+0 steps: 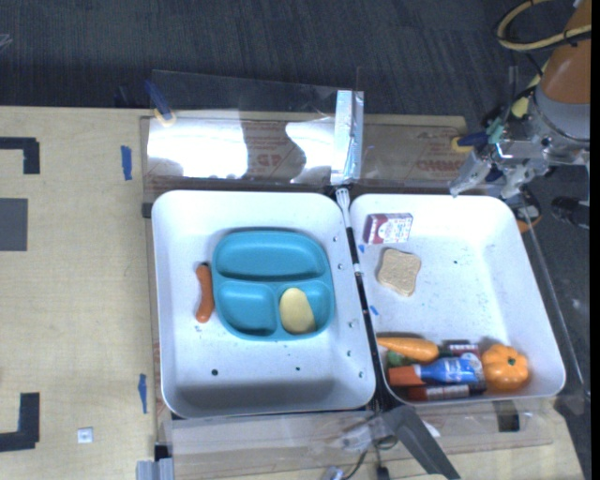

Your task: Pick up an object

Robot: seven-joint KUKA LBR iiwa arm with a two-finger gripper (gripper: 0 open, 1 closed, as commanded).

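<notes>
The right bin (525,272) holds a small maroon and white carton (388,228), a tan slice of bread (399,272), an orange carrot (408,349), a dark bottle with a blue label (450,372) and a small orange pumpkin (506,367). In the left bin (173,234) lies a blue divided plate (267,267) with a yellow oval item (297,309) in its lower right compartment. An orange-red sausage (203,292) lies left of the plate. My gripper (506,169) hangs above the right bin's far right corner, apart from every object.
A clear plastic sheet (248,141) stands behind the left bin. The divider (356,281) between the bins runs down the middle. Yellow cable (534,23) loops at the top right beside the arm (567,84).
</notes>
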